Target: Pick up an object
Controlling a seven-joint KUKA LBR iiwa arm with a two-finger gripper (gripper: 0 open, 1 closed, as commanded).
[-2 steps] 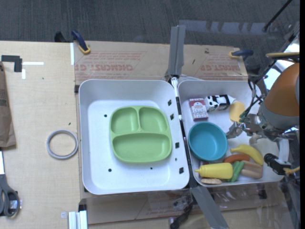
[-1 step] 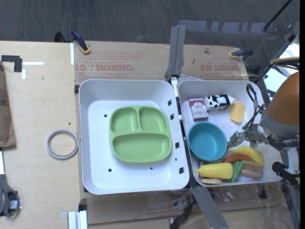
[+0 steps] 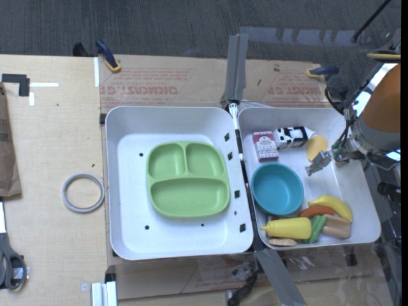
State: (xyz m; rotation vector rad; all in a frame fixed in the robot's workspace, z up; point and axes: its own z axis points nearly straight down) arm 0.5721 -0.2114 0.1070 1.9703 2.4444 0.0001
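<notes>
The gripper (image 3: pixel 317 164) is hanging over the right bin (image 3: pixel 363 193), reaching in from the right edge; whether it is clenched or released cannot be told, and nothing is showing in its grasp. Just above it a yellow lemon (image 3: pixel 317 146) is lying, near its tip. Further up and to the left, a black-and-white cow toy (image 3: pixel 292 136) and a red box (image 3: pixel 265 146) are sitting side by side. Below and left of the gripper a blue bowl (image 3: pixel 277 189) is resting. Below it, a banana (image 3: pixel 331 205), a carrot (image 3: pixel 317 211) and a mustard bottle (image 3: pixel 290 227) are crowding together. Well to its left, a green plate (image 3: pixel 188 179) is lying in the left bin (image 3: pixel 121 171).
</notes>
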